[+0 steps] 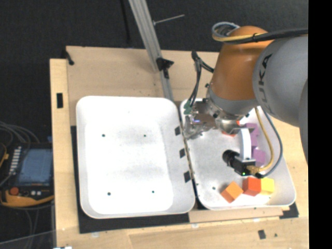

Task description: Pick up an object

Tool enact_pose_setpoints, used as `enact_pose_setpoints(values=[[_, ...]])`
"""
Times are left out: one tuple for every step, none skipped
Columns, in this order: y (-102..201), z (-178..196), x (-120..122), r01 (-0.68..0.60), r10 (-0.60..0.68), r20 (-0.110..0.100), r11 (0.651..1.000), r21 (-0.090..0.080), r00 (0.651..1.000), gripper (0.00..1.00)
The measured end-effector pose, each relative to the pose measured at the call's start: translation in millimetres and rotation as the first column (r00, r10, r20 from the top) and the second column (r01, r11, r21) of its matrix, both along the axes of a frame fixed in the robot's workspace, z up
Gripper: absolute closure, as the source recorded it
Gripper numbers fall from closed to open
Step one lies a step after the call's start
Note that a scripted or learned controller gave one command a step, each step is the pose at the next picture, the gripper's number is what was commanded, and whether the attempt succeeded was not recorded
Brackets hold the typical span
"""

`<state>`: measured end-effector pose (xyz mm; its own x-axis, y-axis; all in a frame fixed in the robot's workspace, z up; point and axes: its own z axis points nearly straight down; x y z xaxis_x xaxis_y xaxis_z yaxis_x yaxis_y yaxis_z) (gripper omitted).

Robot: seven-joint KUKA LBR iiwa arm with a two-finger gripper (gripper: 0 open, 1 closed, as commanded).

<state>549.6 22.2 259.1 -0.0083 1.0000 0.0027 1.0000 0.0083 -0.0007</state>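
While the arm (259, 71) reaches in from the right, its grey body and orange band cover the upper part of the right bin (207, 191) and hide whatever lies beneath them. The gripper (193, 122) sits low at that bin's upper left corner, just beside the seam where the two bins meet; whether it is spread or pressed together I cannot tell, since the metal parts there blur together, and nothing can be seen pinched in it.

A slanted metal pole (150, 40) crosses the bench (114, 71) from the top and ends near the same corner. Cables (270, 149) loop down from the wrist over the right bin's far side, past a black fitting (234, 161) that hangs above the bin floor.

Objects to pick lie in the right bin. An orange block (233, 191), a red-orange block (252, 185) and a yellow block (267, 185) cluster near its lower edge, the latter two touching. A purple piece (256, 141) lies higher up at the right, partly behind a white strip and the cables. All of them are well apart from the gripper.

The left bin (129, 154) shows its white floor with four small dark dots. A handheld control pendant (28, 173) rests off the bench at the far left.
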Motion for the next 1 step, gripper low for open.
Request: enact_pose_setpoints(values=[[55.8,0.3,-16.4,-0.001,0.001,-0.002,1.000,0.000,1.000,1.00]])
